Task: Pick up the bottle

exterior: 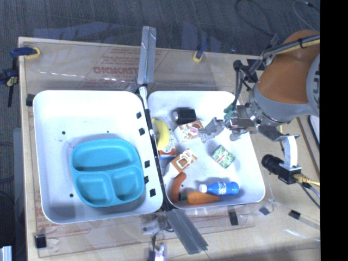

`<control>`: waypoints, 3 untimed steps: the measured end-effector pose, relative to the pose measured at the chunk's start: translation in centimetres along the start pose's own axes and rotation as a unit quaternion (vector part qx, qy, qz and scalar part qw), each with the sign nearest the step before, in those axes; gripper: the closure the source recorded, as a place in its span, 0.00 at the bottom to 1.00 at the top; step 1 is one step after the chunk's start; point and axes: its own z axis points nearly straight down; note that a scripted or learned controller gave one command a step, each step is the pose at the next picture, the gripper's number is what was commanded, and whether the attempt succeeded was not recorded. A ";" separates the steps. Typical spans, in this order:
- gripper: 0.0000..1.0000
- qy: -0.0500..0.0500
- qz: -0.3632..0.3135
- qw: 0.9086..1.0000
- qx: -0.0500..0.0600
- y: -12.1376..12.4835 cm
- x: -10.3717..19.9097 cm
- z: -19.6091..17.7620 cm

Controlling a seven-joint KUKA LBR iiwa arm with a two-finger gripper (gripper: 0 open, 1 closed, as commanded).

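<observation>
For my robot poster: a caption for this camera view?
Gripper above the right bin, blue bottle lying near its front.

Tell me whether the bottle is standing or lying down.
Lying down. The bottle rests on its side on the floor of the right bin, white cap pointing toward the left bin, just above the carrot.

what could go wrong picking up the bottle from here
The bottle lies on its side against the carrot near the right bin's front wall, so a grasp may catch the carrot or let the bottle roll. The gripper hangs farther back, with the green carton between them.
</observation>
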 end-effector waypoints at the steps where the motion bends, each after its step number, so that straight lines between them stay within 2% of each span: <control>1: 0.00 0.000 0.070 0.998 0.000 -2.8 -4.8 7.4; 2: 0.00 0.001 0.138 0.990 0.000 -2.8 -5.5 18.9; 3: 0.00 0.000 0.116 0.993 -0.001 -2.7 -5.3 6.6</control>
